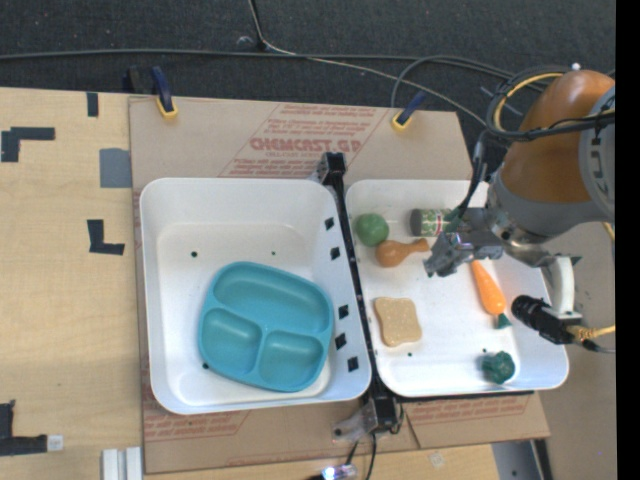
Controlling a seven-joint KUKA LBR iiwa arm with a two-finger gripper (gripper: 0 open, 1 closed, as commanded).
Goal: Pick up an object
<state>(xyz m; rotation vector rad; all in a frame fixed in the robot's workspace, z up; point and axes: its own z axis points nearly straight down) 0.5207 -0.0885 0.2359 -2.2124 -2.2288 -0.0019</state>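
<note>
**Objects all sitting in the right bin, gripper parked over them**

Objects are all loose in the right bin (560, 373): green ball (372, 229) by the divider, drumstick (400, 252) next to it, toast (398, 321) below that, small can (430, 220) near the top, carrot (488, 287) to the right, broccoli (498, 367) in the bottom corner. Gripper (447, 253) hangs between drumstick and carrot, just under the can. Honestly can't tell how its tips are set, too dark and blurry. Left bin (160, 268) has a blue tray (265, 326).
</note>
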